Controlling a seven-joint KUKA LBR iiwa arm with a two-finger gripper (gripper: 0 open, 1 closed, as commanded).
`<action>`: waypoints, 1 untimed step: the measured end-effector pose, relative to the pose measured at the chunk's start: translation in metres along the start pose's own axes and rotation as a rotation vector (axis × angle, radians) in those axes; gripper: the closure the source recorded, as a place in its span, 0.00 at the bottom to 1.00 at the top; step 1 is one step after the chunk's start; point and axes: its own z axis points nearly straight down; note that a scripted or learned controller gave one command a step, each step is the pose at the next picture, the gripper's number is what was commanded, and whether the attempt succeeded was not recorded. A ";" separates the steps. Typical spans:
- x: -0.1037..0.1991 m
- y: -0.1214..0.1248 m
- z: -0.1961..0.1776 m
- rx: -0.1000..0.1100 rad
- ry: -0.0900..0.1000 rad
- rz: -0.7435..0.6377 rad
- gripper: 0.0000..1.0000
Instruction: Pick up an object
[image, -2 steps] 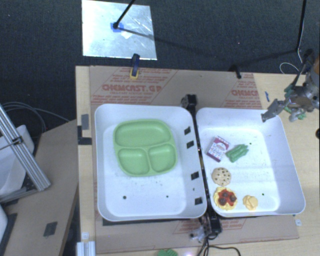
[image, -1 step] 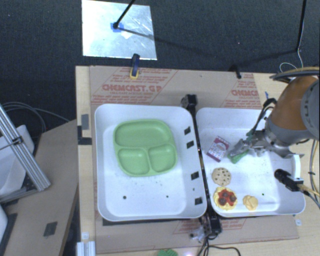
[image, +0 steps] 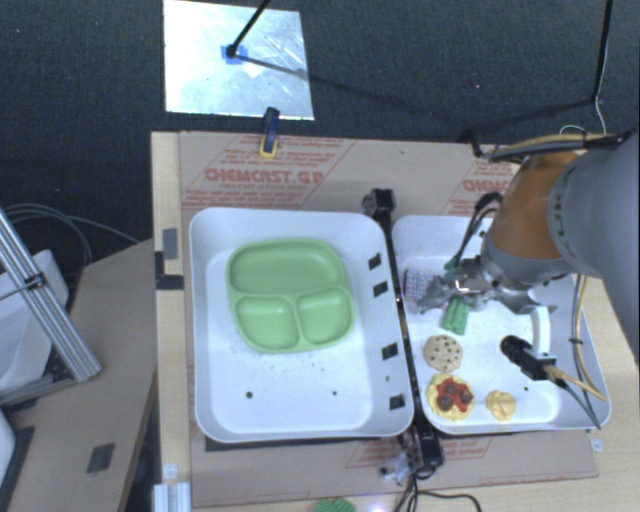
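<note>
Grey arm reaches into the right bin (image: 570, 415), its gripper (image: 447, 293) low over a green block (image: 457, 317); whether it pinches is unclear. Nearby lie a cookie (image: 442, 352), pizza (image: 451, 396) and yellow piece (image: 500, 404); the left bin (image: 215, 400) holds a green tray (image: 290, 294)

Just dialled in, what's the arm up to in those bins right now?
The grey arm with the orange band has its gripper low in the right white bin, right over a small green block; a grasp cannot be confirmed from this angle. Nearer the camera in that bin lie a round tan cookie, a yellow pastry with red topping and a small yellow lump. The left white bin holds a light green divided plate.
</note>
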 end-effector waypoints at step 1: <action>-0.005 0.000 -0.011 -0.002 -0.003 0.006 1.00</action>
